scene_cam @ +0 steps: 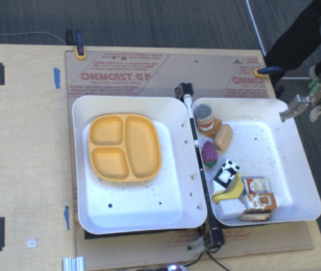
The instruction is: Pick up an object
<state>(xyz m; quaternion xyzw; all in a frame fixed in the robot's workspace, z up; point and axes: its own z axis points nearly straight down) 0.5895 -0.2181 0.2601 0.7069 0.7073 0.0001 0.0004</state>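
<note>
Two shallow white bins are set side by side on a brown board laid over the pale wooden desk [25,168]. In the right bin [285,168], nearest the front edge, a printed carton [259,199] and a white block [231,209] are seen, with a banana [232,191] just behind them, its long axis running from lower left to upper right. Farther back lie a purple fruit [209,152], a tan piece [223,137] and a small jar [204,116]. A yellow divided plate [125,147] is held in the left bin [92,208]. Dark carpet lies beyond. The gripper [313,106] is seen at the right bin's far right rim; whether the jaws are apart cannot be told.
</note>
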